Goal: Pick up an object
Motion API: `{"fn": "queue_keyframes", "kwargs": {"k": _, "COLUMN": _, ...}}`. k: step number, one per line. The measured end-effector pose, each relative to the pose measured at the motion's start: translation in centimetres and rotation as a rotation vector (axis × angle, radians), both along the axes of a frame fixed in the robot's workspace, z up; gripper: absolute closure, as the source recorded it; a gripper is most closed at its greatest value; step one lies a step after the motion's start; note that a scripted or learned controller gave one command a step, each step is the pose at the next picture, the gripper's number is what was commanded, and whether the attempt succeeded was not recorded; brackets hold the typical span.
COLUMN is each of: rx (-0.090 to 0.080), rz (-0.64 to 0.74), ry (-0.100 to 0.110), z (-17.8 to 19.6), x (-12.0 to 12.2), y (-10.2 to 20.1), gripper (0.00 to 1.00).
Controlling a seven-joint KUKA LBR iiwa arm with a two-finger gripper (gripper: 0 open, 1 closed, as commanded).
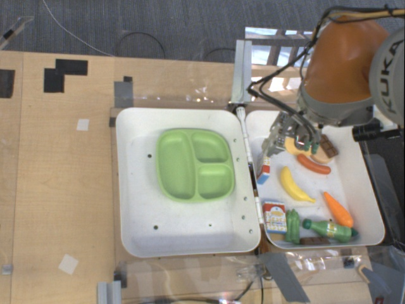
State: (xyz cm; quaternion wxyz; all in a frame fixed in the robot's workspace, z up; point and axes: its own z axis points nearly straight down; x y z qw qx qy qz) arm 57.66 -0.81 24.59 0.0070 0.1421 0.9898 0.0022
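Gripper (286,139) hangs over the right bin (373,223), above the hot dog (313,164) and banana (295,185). Finger state: cannot tell. Nothing visibly held, so the pick looks undone; descent, grasp and lift remain.

End effector (292,141) low, seemingly empty.

I see open floor all round the green divided plate (193,164) in the left bin (136,233). The right bin (373,223) is tight — banana (295,185), sausage (313,164), carrot (339,209), bottle (328,229) and carton (274,217) crowd together.
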Motion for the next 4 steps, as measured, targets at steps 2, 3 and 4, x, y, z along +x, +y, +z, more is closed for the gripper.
{"fn": "queue_keyframes", "kwargs": {"k": 2, "rx": -0.007, "rz": 0.327, "ry": 0.004, "z": 2.9, "x": -1.6, "y": -5.2, "gripper": 1.00}}
{"fn": "queue_keyframes", "kwargs": {"k": 3, "rx": -0.005, "rz": 0.551, "ry": 0.013, "z": -5.6, "x": 4.2, "y": -11.7, "gripper": 1.00}}
{"fn": "queue_keyframes", "kwargs": {"k": 4, "rx": -0.007, "rz": 0.552, "ry": 0.008, "z": -5.3, "x": 4.3, "y": -11.6, "gripper": 0.00}}
